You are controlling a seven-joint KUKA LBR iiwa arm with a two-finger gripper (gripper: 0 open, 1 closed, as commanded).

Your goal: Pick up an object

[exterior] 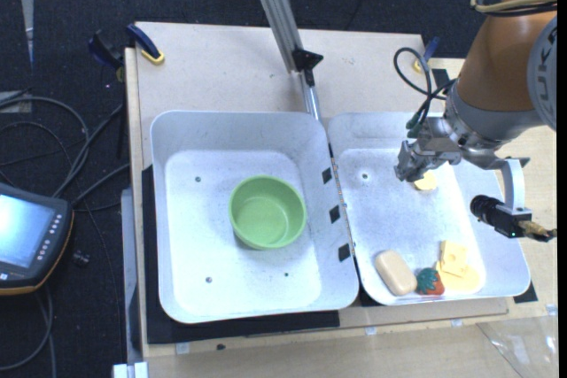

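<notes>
Camera view shows 2 shallow white bins: the left bin (pixel 177 190) holds 1 round green plastic bowl (pixel 267 212). The right bin (pixel 496 252) holds 1 beige oval soap bar (pixel 395 271), 1 small red-green toy (pixel 430 281), 1 yellow cheese-like wedge (pixel 457 266) and 1 small yellow piece (pixel 426 182) just under the grey two-finger gripper (pixel 415 170); whether it grips, I cannot tell.

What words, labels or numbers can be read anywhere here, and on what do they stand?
None can be read.
The handheld screen at the left edge glows, but whatever it shows is too blurred to read.
The orange arm carries grey markings at the right edge, cut off and unreadable.
The green bowl, the two white bins and the small items in the right bin bear no visible text.
</notes>
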